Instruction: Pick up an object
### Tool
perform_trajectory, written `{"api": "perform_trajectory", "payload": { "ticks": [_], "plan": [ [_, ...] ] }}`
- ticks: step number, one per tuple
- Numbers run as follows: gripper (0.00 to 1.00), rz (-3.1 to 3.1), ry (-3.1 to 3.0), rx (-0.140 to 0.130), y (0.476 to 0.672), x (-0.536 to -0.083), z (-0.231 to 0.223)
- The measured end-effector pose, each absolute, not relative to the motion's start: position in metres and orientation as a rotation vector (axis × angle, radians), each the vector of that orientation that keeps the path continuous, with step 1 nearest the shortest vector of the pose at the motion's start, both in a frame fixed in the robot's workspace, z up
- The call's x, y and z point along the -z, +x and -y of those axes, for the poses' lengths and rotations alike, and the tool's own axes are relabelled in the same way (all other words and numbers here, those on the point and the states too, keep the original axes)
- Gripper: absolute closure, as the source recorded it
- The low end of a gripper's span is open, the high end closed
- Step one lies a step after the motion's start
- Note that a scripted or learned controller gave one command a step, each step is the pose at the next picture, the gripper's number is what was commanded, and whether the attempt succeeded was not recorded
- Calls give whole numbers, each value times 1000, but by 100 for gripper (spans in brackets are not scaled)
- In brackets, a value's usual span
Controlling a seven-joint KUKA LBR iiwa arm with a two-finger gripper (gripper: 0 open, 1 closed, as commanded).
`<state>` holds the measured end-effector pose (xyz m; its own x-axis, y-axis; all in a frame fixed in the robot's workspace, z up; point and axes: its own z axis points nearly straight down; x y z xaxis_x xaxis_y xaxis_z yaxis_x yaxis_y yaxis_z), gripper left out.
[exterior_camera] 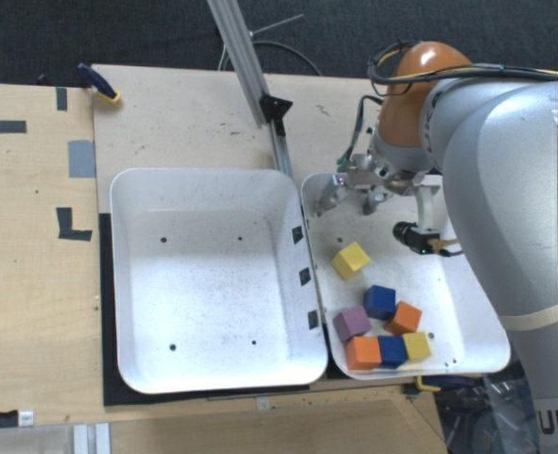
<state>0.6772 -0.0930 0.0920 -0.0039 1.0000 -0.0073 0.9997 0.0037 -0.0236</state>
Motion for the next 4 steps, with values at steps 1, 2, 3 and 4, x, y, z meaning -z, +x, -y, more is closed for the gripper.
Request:
{"api": "perform_trajectory", "payload": {
  "ticks": [1,2,3,4],
  "plan": [
    [0,2224,-2222,4,600,-197,77],
    [0,2220,-2220,-5,571,-192,87],
    [0,2218,-2219,-5,571,-93,98],
    [100,2221,-2216,-3,571,-106,97]
  ]
}}
